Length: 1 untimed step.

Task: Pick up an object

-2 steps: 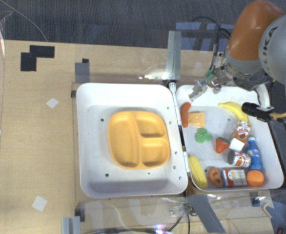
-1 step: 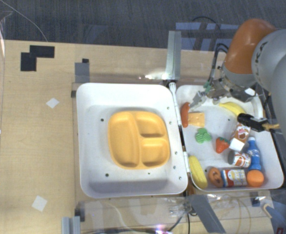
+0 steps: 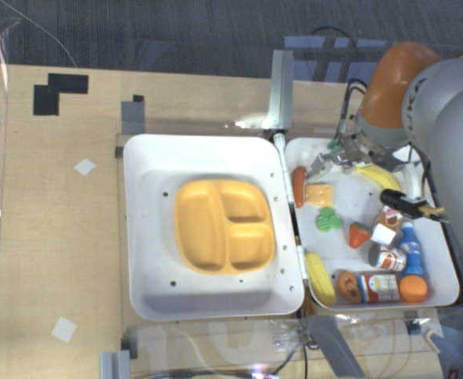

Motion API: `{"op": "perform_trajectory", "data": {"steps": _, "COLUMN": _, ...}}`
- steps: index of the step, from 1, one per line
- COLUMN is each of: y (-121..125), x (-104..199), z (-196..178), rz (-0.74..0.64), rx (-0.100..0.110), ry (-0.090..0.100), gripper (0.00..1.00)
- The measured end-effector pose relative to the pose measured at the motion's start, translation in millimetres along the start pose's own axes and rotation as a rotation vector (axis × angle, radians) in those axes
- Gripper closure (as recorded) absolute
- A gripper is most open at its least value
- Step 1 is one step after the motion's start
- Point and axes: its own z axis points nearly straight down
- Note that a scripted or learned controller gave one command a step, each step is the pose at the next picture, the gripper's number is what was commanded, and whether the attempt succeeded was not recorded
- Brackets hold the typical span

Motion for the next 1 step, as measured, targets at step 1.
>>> {"op": "perform_trajectory", "data": {"steps": 1, "y": -21.8, "x": 16.0, "z": 1.5, "rz": 0.078, "rx": 0.0, "ry": 0.001, "gripper": 0.0}}
